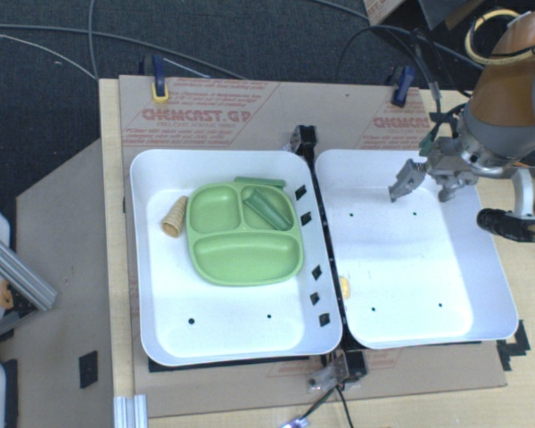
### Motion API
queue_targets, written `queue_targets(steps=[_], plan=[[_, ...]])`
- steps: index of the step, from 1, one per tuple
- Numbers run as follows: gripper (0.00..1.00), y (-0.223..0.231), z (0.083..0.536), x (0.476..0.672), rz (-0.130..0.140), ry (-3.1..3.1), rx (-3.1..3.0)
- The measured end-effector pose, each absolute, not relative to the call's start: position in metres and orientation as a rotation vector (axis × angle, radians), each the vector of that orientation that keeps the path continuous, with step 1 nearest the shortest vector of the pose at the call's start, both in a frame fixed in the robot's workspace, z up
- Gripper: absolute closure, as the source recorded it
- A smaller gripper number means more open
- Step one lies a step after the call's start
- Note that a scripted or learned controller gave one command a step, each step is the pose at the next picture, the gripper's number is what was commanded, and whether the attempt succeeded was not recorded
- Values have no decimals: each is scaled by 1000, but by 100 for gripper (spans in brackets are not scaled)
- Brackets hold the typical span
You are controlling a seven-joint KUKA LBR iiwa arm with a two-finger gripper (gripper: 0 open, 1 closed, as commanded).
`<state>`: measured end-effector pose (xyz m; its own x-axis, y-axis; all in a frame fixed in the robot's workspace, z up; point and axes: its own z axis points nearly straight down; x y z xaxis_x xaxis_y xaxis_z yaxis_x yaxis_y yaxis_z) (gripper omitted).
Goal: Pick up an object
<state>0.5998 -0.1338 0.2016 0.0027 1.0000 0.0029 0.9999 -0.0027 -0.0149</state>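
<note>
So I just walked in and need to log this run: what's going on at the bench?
A grey robot arm reaches in from the right, with its gripper over the far part of the right bin, fingers spread and holding nothing. The left bin holds a green divided plate with a green piece in one compartment, and a small cone beside the plate. Nothing has been picked up yet.

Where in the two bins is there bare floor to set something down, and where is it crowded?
The right bin is bare below the gripper, save a small yellow piece at its left wall. The left bin has a free strip below the green tray; its upper half is crowded by tray and cone.
</note>
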Motion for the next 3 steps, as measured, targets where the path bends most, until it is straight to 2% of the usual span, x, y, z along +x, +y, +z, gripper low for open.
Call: queue_targets(steps=[1, 3], plan=[[0, -134, 209, 603, 1, -2220, -2220], [0, -131, 97, 593, 4, -2217, -2218]])
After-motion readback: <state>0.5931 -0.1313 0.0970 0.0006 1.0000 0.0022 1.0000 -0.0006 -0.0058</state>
